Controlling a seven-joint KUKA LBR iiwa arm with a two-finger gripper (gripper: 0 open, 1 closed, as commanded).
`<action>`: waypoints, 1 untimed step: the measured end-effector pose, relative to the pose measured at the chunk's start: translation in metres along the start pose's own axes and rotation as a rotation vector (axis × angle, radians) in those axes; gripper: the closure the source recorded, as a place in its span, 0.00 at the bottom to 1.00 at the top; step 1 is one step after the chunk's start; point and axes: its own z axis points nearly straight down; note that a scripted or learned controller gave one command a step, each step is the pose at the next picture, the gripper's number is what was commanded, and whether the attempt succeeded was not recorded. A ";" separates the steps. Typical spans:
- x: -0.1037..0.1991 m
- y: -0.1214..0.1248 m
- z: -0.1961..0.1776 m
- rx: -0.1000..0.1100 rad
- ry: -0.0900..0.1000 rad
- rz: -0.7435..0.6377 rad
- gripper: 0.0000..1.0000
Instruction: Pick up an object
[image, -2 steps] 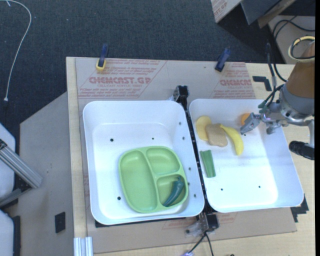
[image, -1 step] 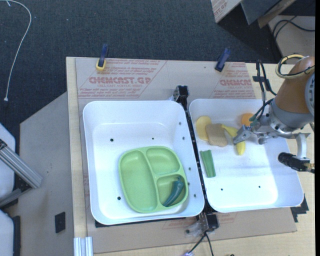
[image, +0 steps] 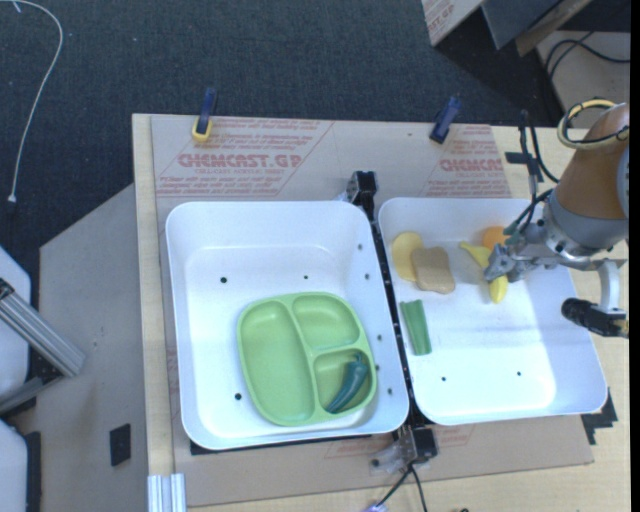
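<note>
My gripper (image: 503, 264) is low in the right bin (image: 500, 385), at its far right part, reaching in from the right on the grey arm (image: 590, 190). It sits over the middle of a yellow banana-shaped object (image: 497, 291), whose ends stick out on either side of it. An orange object (image: 493, 236) lies just behind the gripper, partly hidden. Further left in the same bin lie a yellow round piece (image: 405, 247), a tan slice (image: 434, 270) and a green block (image: 415, 327).
The left bin (image: 200, 260) holds a green divided plate (image: 270, 350) with a dark green pepper (image: 347, 385) in its near right compartment. A black clamp (image: 362, 186) sits between the bins at the back. The right bin's front half is bare white floor.
</note>
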 end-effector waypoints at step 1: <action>-0.003 0.000 -0.043 -0.004 -0.002 0.000 1.00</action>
